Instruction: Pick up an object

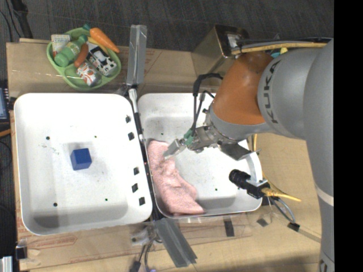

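Pincer [172, 149]: frame centre, tips at pink cloth [170, 180], grip state unclear | cloth: right bin [170, 103] | blue cube [81, 158]: left bin [34, 169]

Two white bins: the left bin [34, 152] speckled with small dark dots and holding a solid blue cube [81, 158], the right bin [170, 103] holding a pale pink cloth [170, 180]. Arm [295, 89] grey with black lettering and an orange band [241, 92]; bench [164, 58] tan cardboard-brown. Light green bowl [59, 69] with orange carrots [102, 37], green pieces and a black-and-white carton [104, 61].
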Robot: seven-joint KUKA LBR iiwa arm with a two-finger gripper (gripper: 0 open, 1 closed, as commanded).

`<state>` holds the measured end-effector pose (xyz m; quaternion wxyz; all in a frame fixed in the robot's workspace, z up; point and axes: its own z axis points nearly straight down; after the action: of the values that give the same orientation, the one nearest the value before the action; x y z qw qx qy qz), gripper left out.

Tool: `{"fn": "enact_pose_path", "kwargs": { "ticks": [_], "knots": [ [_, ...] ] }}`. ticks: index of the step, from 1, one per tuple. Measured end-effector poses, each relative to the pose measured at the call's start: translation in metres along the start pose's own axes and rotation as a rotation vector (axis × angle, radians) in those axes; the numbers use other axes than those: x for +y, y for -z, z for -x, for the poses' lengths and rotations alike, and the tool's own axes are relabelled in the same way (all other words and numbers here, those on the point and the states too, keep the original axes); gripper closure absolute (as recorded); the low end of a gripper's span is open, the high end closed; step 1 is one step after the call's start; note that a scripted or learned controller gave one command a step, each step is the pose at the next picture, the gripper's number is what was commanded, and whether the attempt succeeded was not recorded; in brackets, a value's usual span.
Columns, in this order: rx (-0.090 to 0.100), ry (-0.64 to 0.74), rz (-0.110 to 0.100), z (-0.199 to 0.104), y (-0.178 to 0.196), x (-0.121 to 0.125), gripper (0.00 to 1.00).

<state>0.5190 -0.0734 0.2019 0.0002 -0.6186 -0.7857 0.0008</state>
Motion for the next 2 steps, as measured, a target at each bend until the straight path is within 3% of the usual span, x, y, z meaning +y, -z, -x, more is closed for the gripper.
{"fn": "enact_pose_path", "kwargs": {
  "ticks": [1,2],
  "knots": [
    [0.003,0.025,-0.004,0.022,-0.093,-0.014,0.0],
    [0.001,-0.063,-0.002,0.056,-0.111,0.043,0.0]
  ]
}}
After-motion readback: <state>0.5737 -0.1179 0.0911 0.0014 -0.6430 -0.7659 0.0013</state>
